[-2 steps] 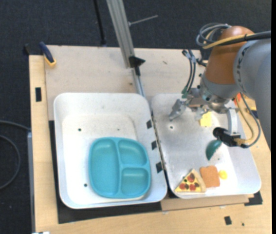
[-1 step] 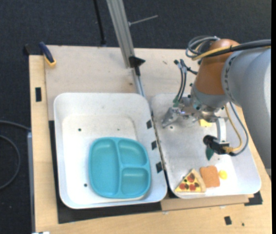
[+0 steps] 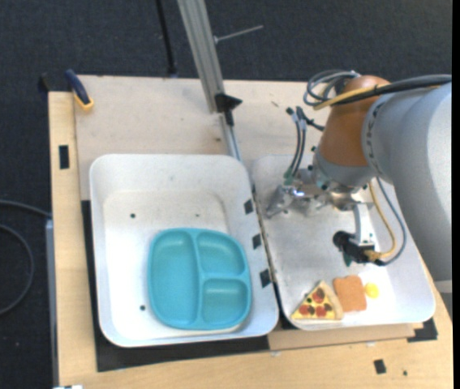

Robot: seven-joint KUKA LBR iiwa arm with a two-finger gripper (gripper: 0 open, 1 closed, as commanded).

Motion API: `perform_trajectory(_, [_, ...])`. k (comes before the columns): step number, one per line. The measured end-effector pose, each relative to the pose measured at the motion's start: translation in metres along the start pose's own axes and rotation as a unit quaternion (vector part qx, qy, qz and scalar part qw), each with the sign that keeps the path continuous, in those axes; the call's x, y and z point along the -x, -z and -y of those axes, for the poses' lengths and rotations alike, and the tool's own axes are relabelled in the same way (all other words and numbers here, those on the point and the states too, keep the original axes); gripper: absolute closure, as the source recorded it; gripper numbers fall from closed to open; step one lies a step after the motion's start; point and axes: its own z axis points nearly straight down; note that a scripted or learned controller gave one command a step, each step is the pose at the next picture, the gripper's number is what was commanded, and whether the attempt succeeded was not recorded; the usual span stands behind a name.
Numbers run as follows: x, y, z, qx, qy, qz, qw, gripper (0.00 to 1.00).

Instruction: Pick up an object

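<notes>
Pincer (image 3: 282,201) hovers in the right bin (image 3: 408,310), far from pizza slice (image 3: 317,303).

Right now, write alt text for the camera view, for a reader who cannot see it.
A grey robot arm reaches from the right over the right bin, which holds a pizza slice, an orange block and a small yellow piece. The left bin holds a blue divided plate.

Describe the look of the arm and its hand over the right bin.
The arm is a thick, rounded grey body with an orange band above the wrist. Thin cables loop over the band and trail down beside it. The hand is a small metallic piece, with a black fitting and yellowish cable hanging nearby.
</notes>
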Motion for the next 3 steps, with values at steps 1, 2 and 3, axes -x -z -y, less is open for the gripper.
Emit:
perform_trajectory(1, [0.001, 0.013, -0.001, 0.002, -0.002, 0.000, 1.0000, 1.00])
perform_trajectory(2, [0.007, 0.075, 0.003, 0.003, -0.001, 0.000, 1.0000, 1.00])
perform_trajectory(3, [0.012, 0.120, 0.001, 0.004, 0.000, 0.000, 1.0000, 1.00])
